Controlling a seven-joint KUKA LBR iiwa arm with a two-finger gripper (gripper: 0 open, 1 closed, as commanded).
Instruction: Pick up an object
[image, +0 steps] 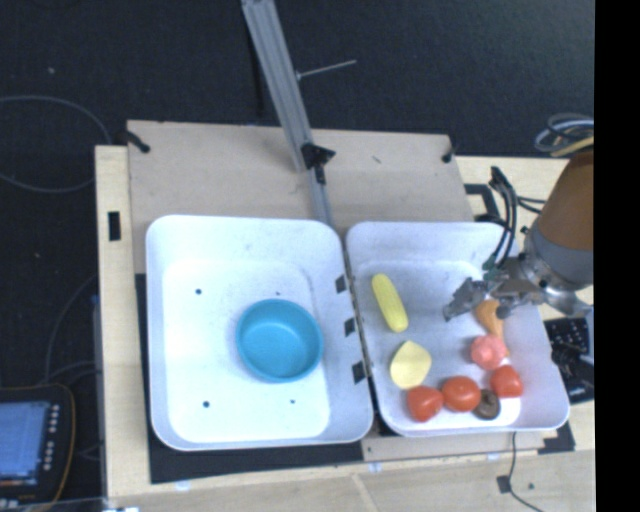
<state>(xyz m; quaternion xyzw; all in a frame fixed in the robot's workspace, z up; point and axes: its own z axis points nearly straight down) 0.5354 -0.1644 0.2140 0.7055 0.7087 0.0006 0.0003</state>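
Orange piece, lying in the right bin just above the pink fruit, seems our likeliest pick because our gripper hangs right beside it, though we cannot tell whether the pincer is open or closed.

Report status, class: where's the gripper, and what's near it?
Gripper over right bin, nothing seen between fingers. Orange piece just beside it, pink piece below. Blue bowl in left bin.

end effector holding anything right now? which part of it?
Cannot be told. The end effector sits over the right bin, next to an orange object, but no object is visibly between its fingers.
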